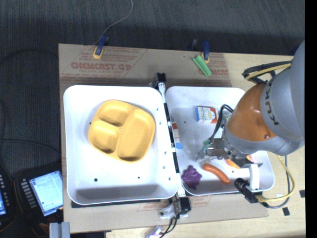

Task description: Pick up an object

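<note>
The end effector (214,150) hangs low in the right bin (257,185), mostly hidden under the grey and orange arm, so its opening cannot be told. Just beside it, near the bin's front edge, lies a smooth orange carrot (216,172), with a knobbly purple toy (191,176) at the front left corner. A small printed carton (205,114) sits toward the back. The left bin (74,148) holds a rounded, glossy yellow tray (122,129) with three lobes

The brown bench (148,63) bears two white bins (74,148) and a green clamp (202,65).
</note>
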`<state>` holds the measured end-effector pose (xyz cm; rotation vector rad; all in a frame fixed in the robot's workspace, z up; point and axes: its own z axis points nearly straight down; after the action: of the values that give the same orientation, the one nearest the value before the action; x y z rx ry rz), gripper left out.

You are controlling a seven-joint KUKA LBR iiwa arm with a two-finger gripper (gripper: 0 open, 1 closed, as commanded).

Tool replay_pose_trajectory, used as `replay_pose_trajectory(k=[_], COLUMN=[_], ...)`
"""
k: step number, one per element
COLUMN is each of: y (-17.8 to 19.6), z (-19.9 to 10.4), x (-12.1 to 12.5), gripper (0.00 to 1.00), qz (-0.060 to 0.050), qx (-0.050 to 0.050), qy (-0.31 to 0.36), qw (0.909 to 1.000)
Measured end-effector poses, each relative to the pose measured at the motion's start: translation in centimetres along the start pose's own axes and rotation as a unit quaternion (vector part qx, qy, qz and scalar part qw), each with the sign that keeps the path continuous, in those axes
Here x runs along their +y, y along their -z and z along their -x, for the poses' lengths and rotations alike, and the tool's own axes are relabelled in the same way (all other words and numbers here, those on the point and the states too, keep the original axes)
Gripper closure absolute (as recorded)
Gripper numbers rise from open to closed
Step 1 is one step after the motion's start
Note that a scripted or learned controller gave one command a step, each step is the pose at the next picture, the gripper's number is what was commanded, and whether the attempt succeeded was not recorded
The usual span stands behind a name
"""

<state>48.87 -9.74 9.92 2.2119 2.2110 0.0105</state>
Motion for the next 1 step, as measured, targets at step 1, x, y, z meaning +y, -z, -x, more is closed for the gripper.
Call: replay_pose_trajectory(k=[1], y=[0.94], z=[-0.01], x=[0.05], gripper=[1.00], qz=[0.000], qx=[0.000], qy=[0.000], qw=[1.0000])
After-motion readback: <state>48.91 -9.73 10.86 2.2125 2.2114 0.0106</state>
